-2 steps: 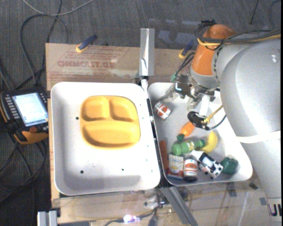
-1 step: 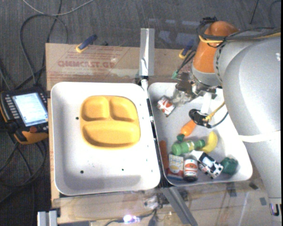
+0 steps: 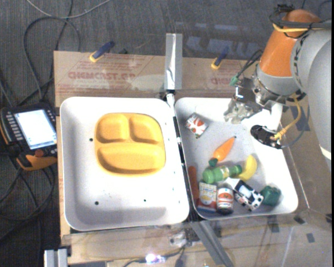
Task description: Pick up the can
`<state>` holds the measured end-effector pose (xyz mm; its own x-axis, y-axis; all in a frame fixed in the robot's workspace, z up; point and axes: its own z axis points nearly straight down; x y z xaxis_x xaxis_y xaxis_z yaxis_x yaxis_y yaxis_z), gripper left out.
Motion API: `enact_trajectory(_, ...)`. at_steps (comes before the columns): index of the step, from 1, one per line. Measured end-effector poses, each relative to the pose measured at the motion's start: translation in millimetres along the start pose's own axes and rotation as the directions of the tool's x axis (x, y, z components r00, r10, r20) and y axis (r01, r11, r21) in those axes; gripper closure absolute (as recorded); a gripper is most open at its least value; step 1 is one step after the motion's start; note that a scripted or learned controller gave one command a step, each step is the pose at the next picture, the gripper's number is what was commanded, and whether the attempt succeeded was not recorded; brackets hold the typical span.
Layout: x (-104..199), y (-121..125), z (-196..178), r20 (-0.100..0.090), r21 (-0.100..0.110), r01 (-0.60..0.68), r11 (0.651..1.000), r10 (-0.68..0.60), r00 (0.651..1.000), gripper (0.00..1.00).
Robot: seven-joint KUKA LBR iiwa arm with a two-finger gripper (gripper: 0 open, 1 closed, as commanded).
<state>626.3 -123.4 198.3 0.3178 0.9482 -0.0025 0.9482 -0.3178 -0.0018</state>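
In the camera view the claw (image 3: 237, 111) hovers over the right bin's (image 3: 286, 166) upper part; I cannot tell its state. The can (image 3: 196, 125), lying tilted, rests to the claw's left, near. This bin also holds a carrot, banana, green bottle and jar. The left bin (image 3: 72, 166) holds a yellow tray (image 3: 131, 143).

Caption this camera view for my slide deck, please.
End effector poised over the right bin, beside the can; yellow tray in the left bin.

A robotics lab: clamped bench (image 3: 122, 74), teach pendant (image 3: 29, 129), loose floor cables (image 3: 50, 13).
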Motion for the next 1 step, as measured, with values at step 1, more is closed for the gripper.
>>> enact_trajectory(1,1.0,-0.5,-7.8,0.000,0.003,0.002,1.000,-0.002,1.000,1.00)
